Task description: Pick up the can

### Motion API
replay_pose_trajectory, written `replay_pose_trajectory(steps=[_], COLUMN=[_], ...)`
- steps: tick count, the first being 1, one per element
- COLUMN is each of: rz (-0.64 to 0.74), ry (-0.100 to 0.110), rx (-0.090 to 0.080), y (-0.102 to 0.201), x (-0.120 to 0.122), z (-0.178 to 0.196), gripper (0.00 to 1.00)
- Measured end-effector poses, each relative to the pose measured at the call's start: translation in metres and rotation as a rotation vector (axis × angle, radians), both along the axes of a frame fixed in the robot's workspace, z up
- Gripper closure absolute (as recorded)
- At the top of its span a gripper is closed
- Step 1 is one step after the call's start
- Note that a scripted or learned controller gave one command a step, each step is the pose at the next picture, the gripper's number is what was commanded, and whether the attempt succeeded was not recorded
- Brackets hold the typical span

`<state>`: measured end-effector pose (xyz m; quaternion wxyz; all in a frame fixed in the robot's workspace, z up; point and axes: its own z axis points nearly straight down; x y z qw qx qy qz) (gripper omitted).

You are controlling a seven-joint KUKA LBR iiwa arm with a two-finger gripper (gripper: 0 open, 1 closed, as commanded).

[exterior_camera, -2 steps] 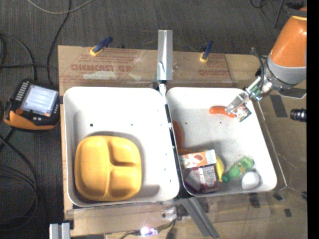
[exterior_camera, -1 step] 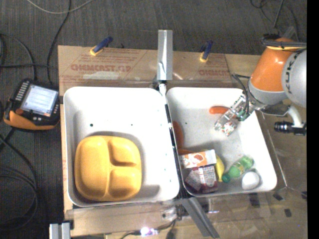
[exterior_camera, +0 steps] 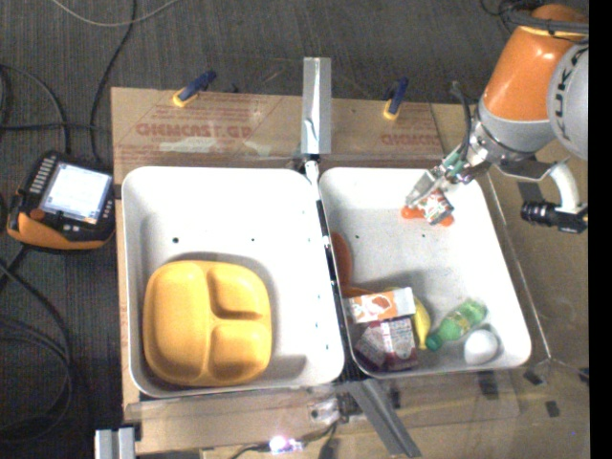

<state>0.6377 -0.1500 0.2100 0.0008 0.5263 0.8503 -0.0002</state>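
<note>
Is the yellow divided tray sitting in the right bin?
No, the yellow tray lies in the left bin, left of the divider.

Two bins side by side. Left bin has a divided tray in its front half. Right bin: carton, can, bottle all bunched at the front edge (touching, basically), gripper over the back.
</note>
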Motion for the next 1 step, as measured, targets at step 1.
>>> replay_pose_trajectory(steps=[1], rz=[0.106], ry=[0.001], rx=[-0.003], y=[0.025], x=[0.0309], z=[-0.0015], gripper=[1.0])
